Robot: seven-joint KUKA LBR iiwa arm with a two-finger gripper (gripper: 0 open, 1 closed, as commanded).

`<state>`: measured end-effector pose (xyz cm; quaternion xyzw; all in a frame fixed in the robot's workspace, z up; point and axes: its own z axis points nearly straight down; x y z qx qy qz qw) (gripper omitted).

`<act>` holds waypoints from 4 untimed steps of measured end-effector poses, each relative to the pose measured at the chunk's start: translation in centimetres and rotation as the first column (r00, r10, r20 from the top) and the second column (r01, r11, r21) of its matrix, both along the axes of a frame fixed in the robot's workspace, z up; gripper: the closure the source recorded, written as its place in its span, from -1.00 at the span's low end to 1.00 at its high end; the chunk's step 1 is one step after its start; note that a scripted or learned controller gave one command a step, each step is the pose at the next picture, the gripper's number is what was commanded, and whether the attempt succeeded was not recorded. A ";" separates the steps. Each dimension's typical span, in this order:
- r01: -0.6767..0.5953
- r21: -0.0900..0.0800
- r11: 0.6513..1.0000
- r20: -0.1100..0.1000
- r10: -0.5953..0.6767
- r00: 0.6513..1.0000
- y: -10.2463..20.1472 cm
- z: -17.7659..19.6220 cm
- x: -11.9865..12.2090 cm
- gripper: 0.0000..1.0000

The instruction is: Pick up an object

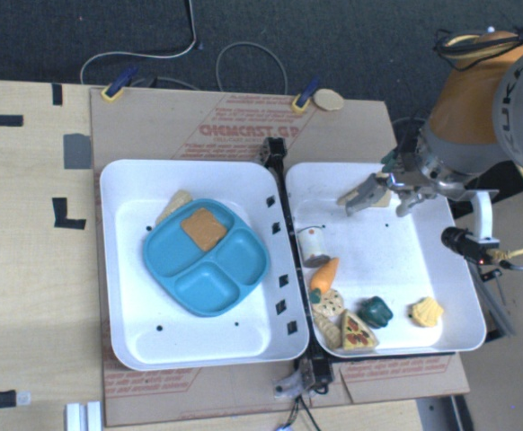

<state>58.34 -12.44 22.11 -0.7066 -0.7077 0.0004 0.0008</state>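
Observation:
My gripper [380, 201] hangs over the back of the right bin [378, 182], its two grey fingers spread apart with nothing between them. Toward the bin's near side lie an orange carrot [323, 274], a pizza slice [355, 330], a dark green piece [376, 312], a yellow piece [427, 312] and a spotted pale piece [330, 305]. A small white cup [310, 238] rests by the bin's left wall. All of these objects sit below and apart from the gripper.
The left bin [127, 268] holds a blue divided plate [206, 257] with a tan cracker-like square [204, 229] on it. A black divider [280, 232] runs between the bins. Cables trail across the dark floor at the back.

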 end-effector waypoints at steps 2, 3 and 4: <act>0.005 -0.001 1.000 -0.004 -0.005 1.000 -4.5 -6.7 -6.2 -1.00; 0.005 -0.006 1.000 0.004 -0.005 1.000 0.0 -11.5 -2.1 -1.00; 0.015 -0.023 1.000 0.021 -0.014 1.000 1.0 -13.3 -4.7 -1.00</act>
